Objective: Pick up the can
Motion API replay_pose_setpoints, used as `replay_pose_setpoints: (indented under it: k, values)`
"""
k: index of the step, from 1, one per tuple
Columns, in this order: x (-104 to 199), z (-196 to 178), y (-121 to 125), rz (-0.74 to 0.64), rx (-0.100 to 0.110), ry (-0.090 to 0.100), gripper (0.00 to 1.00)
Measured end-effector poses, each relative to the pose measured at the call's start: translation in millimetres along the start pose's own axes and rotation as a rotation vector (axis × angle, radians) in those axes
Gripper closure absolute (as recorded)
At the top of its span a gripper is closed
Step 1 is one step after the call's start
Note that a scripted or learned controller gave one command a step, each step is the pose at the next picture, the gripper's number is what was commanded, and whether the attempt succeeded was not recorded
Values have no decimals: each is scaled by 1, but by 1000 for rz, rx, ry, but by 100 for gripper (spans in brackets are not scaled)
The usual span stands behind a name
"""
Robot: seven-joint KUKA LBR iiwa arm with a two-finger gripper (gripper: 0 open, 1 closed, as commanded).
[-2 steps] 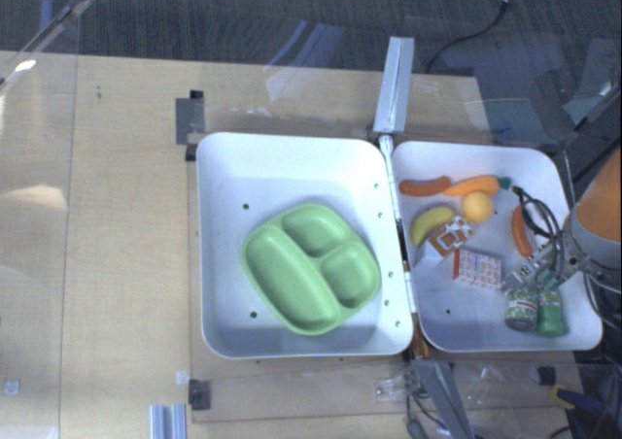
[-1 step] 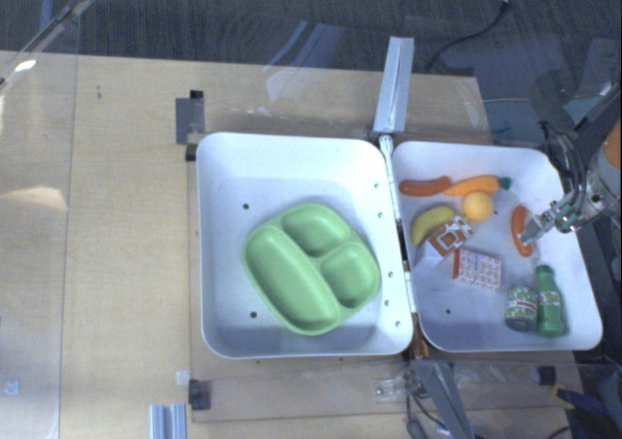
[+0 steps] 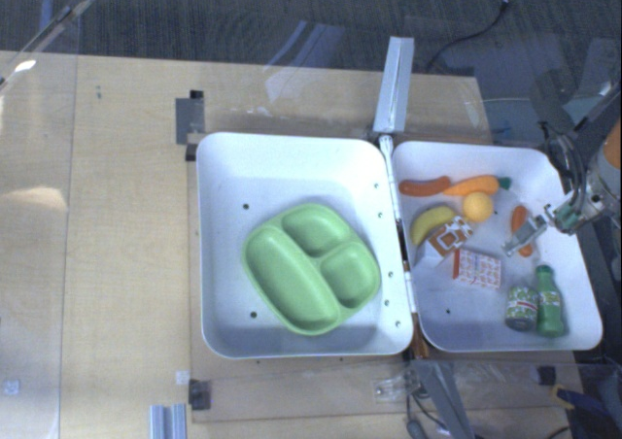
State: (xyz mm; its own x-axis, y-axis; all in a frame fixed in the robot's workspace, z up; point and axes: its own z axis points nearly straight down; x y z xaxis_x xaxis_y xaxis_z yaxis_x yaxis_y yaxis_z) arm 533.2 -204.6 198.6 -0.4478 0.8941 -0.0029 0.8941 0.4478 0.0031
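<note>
The can [image 3: 521, 308] stands near the front right corner of the right bin [image 3: 457, 335], its label green, red and white. All places here are given from the can. Just beside it on the right, touching or nearly so, stands a green bottle [image 3: 550, 301] with a green cap. Up and to the left of the can, close by, a small red-and-white carton [image 3: 478, 269] lies flat on the bin floor. Further up-left sits a smaller brown and white box [image 3: 450, 236], and beside that a banana [image 3: 430, 222], curved and yellow-green. Beyond these, toward the bin's back wall, lie a lemon [image 3: 477, 207], an orange carrot [image 3: 473, 185] with a green tip, and a red sausage-like piece [image 3: 424, 187].

The gripper [image 3: 526, 233] hangs above the can, well apart from it, over the right middle of the bin. Its thin grey fingers [image 3: 515, 241] point down-left, and small red-orange pieces [image 3: 521, 224] show around them. Whether the jaws are open or closed, I cannot tell; nothing can be made out as held.

Far to the left of the can, the left bin [image 3: 219, 233] holds a green plate [image 3: 311, 267] with three compartments, lying at a slant on the bin floor.
</note>
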Motion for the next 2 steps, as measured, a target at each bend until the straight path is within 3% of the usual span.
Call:
replay_pose_setpoints:
  k: [1, 2]
  values:
    - [22, 100, -31, -43, -4, -3, 0]
    - [21, 89, -28, -46, -10, -8, 100]
